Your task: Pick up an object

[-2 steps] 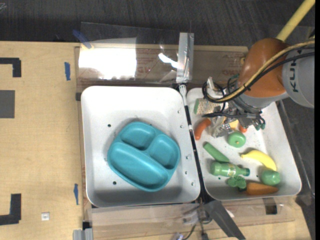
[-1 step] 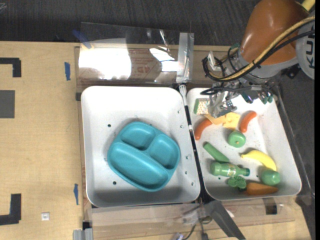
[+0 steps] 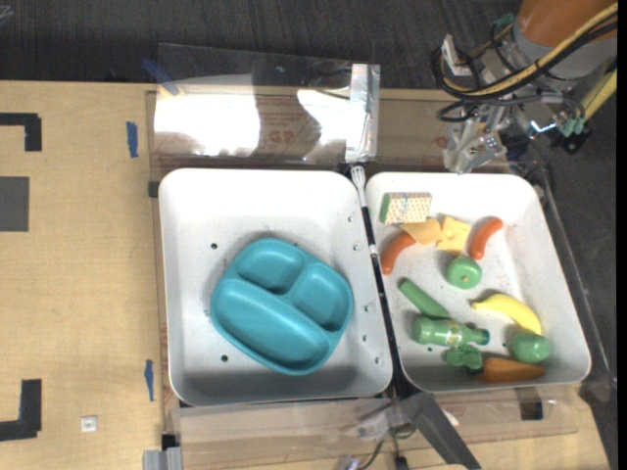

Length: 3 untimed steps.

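Note:
The right bin [image 3: 549,262] holds several toy foods: a sponge-like block with a green top [image 3: 408,207], yellow cheese pieces [image 3: 440,233], two orange-red sausages [image 3: 485,236] [image 3: 396,251], a green apple [image 3: 463,273], a banana [image 3: 509,310], a green bottle [image 3: 447,334], a green cucumber [image 3: 422,298] and a carrot [image 3: 509,367]. My gripper [image 3: 472,149] hangs above the bin's far rim, beyond the food, with nothing seen between its fingers.
The left bin [image 3: 186,262] carries a teal divided plate [image 3: 284,305]. A clear plastic sheet with tape [image 3: 294,116] lies behind the bins. Cables [image 3: 509,67] hang around the wrist at the top right. A wooden bench [image 3: 69,262] stretches to the left.

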{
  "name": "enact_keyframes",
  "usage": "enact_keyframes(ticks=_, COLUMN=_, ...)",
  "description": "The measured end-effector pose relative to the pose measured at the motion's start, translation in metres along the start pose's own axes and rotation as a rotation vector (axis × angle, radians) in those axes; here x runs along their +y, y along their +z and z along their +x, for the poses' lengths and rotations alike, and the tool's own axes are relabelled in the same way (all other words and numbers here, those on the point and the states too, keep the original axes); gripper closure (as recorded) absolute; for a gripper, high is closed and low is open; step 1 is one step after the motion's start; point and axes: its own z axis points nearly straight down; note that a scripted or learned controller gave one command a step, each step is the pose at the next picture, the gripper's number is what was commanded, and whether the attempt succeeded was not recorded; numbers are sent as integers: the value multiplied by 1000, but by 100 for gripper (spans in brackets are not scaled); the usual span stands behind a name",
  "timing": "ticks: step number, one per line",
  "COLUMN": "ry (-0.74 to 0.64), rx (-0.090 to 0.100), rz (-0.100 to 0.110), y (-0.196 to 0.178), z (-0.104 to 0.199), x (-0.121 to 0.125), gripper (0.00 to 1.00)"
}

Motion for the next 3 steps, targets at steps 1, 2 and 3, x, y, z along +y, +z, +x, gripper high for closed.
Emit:
enact_keyframes(ticks=1, ry=-143, rx=11, rz=-9, y=63, z=5, x=-5, gripper=100)
enact_keyframes(ticks=2, ry=-801, rx=6, rz=-13, y=87, z=18, x=-34, gripper=100)
enact_keyframes(ticks=3, ry=-858, rx=6, rz=-15, y=116, z=26, x=-55, gripper=100)
